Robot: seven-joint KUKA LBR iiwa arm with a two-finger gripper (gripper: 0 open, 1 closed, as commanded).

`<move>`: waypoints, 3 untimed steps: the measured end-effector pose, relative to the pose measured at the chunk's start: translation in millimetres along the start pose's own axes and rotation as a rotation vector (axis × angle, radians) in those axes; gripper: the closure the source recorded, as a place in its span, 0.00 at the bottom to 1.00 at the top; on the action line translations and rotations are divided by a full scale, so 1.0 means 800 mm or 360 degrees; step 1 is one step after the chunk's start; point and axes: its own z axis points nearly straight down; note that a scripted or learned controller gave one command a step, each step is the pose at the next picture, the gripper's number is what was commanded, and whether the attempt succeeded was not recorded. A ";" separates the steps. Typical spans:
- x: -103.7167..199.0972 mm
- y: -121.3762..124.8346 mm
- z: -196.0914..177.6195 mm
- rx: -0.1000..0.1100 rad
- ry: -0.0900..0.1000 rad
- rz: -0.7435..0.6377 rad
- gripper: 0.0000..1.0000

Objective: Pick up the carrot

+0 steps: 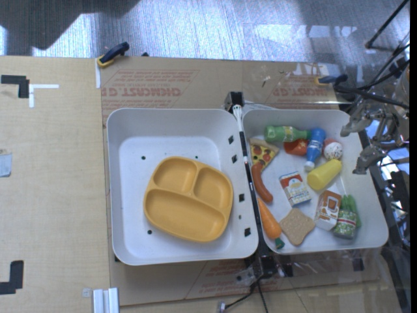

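Observation:
The carrot (269, 221) is orange with a green stub and lies along the left wall of the right bin (380, 208), near its front. A sausage (262, 183) lies just beyond it and a bread slice (298, 227) just to its right. My gripper (358, 145) hovers over the right rim of that bin, well to the right of the carrot and farther back. Its two fingers stand apart, open, with nothing between them.
The right bin also holds a pizza slice (262, 152), green bottle (285, 134), blue bottle (315, 145), white ball (333, 150), yellow bottle (324, 174), small carton (295, 189), packet (328, 209) and green vegetable (347, 216). The left bin (124, 175) holds a yellow divided plate (187, 199).

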 end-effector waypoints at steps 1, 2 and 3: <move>0.021 0.128 -0.006 -0.0003 0.0001 -0.0154 0.00; 0.051 0.216 -0.009 -0.0003 0.0002 -0.0257 0.00; 0.086 0.332 0.094 -0.0004 0.0002 -0.0670 0.00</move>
